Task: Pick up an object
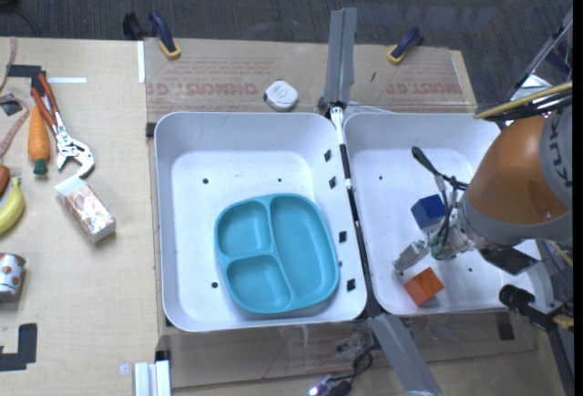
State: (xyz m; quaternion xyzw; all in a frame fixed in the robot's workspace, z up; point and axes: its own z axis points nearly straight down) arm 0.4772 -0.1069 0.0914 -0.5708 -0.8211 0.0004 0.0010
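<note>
At the frame's lower right the hand (414, 256) hangs low in the right bin (392, 203) — grip impossible to tell — just above an orange block (424, 286), a blue block (426, 210) beside it, a teal tray (273, 253) left.

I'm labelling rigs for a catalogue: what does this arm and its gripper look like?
The grey robot arm carries a broad, rounded orange band above the wrist. Below it sits a grey wrist section with thin wires, ending in a small metallic two-finger gripper.

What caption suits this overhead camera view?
Gripper low in right bin by orange block; teal tray in left bin.
</note>
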